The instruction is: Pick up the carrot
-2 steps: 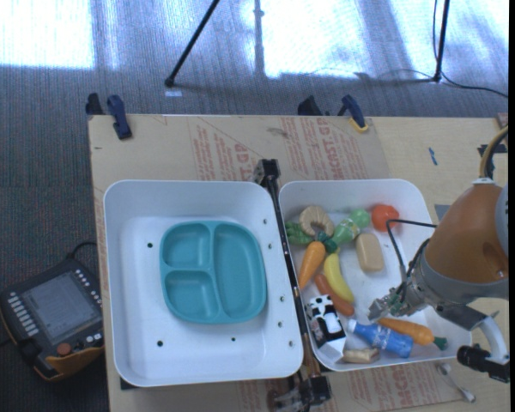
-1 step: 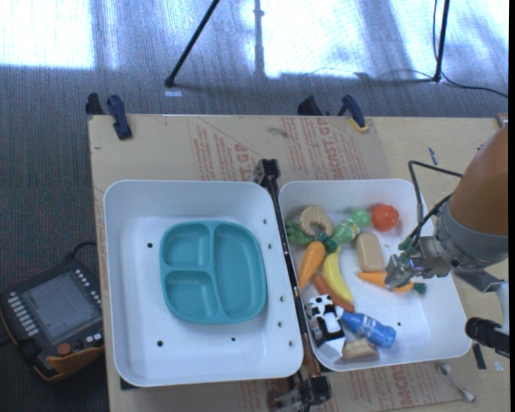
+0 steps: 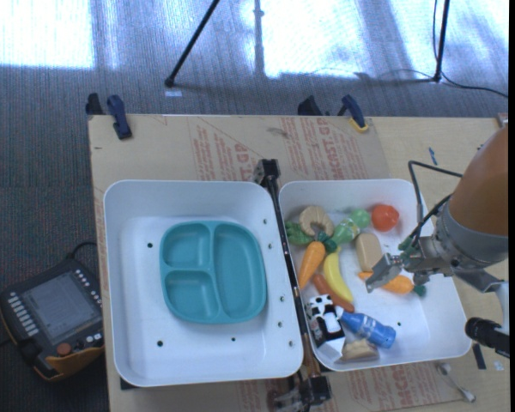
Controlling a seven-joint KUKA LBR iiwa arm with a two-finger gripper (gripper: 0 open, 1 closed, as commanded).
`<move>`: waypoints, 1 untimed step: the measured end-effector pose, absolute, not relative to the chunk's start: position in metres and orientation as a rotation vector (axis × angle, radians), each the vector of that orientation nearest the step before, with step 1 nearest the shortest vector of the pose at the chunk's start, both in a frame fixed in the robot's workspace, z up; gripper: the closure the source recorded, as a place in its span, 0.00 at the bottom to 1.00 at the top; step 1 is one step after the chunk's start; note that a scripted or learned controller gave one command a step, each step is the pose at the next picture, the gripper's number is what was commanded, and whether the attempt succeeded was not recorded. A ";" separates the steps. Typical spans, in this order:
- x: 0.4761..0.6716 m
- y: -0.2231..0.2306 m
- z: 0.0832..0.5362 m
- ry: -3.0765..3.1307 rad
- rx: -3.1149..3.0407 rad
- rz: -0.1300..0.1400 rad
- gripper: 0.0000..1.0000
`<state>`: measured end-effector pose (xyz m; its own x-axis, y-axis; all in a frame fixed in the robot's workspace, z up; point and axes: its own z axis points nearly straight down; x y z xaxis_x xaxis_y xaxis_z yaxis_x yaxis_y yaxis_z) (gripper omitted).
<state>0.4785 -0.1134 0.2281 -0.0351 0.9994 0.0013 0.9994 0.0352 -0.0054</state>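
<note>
Surface (image 3: 197, 144): bare matt wood board, printed red lettering.
Bins (image 3: 129, 230): white smooth plastic, slight sheen.
Divided plate (image 3: 213, 270): teal plastic, smooth, matt.
Carrot (image 3: 311, 263): orange toy plastic, smooth.
Floor (image 3: 34, 144): grey ribbed carpet, rough.

Robotics lab: plywood desk (image 3: 206, 148) clamped at its edge, teach pendant (image 3: 56, 316) on grey carpet (image 3: 34, 170), tripod legs (image 3: 202, 33) behind, toy food in white bins (image 3: 120, 230).

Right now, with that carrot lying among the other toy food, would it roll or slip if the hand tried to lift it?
The carrot looks like rigid, probably light toy plastic. Its tapered, rounded shape might roll or slip. The banana beside it could get nudged.
</note>
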 end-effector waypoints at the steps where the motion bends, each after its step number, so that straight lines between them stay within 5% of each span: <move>1: 0.546 -0.124 0.216 -2.032 -2.389 0.007 0.00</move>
